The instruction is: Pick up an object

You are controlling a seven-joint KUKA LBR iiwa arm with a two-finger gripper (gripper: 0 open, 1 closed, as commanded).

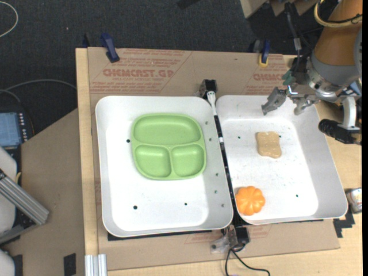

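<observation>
Orange pumpkin-shaped object [250,200]: right bin [313,171], at its 7 o'clock corner. Tan biscuit-like piece [268,144], possibly bread: bin centre, 12 o'clock of the pumpkin. Gripper [286,102]: over the bin's 12 o'clock rim, fingers spread, holding nothing. Green divided tray [169,146]: left bin [115,171].

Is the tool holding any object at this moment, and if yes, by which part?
Nothing is held. The tool hovers open over the far edge of the right bin, apart from the tan piece and the orange pumpkin.
</observation>
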